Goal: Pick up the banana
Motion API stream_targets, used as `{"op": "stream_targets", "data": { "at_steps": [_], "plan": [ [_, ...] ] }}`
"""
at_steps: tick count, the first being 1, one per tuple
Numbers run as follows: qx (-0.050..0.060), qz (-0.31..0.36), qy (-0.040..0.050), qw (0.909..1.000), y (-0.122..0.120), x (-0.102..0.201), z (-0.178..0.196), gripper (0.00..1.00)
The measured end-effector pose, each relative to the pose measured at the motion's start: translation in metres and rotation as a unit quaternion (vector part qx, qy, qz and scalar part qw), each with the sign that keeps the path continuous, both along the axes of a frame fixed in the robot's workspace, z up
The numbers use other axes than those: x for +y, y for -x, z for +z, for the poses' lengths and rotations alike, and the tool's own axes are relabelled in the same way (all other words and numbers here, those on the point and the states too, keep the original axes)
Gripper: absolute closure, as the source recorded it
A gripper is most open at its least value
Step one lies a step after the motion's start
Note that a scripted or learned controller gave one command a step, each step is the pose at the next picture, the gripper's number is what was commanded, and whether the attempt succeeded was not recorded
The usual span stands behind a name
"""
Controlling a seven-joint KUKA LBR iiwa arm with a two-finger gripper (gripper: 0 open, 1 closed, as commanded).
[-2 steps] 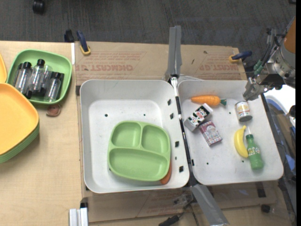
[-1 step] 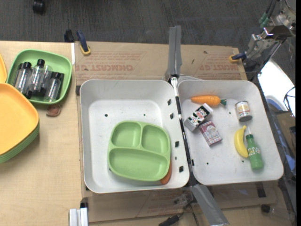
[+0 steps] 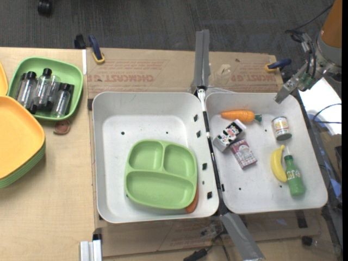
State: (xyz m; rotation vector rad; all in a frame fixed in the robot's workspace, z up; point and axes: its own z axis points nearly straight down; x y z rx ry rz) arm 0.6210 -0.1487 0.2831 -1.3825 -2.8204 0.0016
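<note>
bench: brown board (image 3: 136, 75) under both bins, landmark is the right bin
left bin (image 3: 109, 113): white, touching the right bin's left wall, holds a green divided plate (image 3: 161, 174)
right bin (image 3: 310, 194): white, shallow, my task thing lies inside it
yellow plates (image 3: 19, 145): stacked, far left of the right bin, past the left bin
green tray (image 3: 46, 87): far left of the right bin, up from the yellow stack, small dark-capped bottles (image 3: 43, 91) in it
my arm: grey with orange band (image 3: 333, 23), above the right bin's upper right corner
my gripper (image 3: 285, 91): over the right bin's upper right rim, nothing between my fingers; spread or pressed together, cannot tell
carrot (image 3: 238, 115): inside right bin, upper middle
green bottle (image 3: 294, 175): inside right bin, lower right, lying down
banana (image 3: 278, 163): inside right bin, right side, touching the green bottle's left edge, below the can, well apart from my gripper
pink pack (image 3: 243, 153): right bin centre
card box (image 3: 229, 135): right bin, just above the pink pack
can (image 3: 280, 128): right bin, upper right, upright
</note>
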Motion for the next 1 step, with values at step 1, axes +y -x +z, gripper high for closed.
{"op": "stream_targets", "data": {
  "at_steps": [1],
  "plan": [
    [-0.002,0.188,0.0001,0.9822,-0.0108,-0.0669,-0.0602,1.00]
  ]
}}
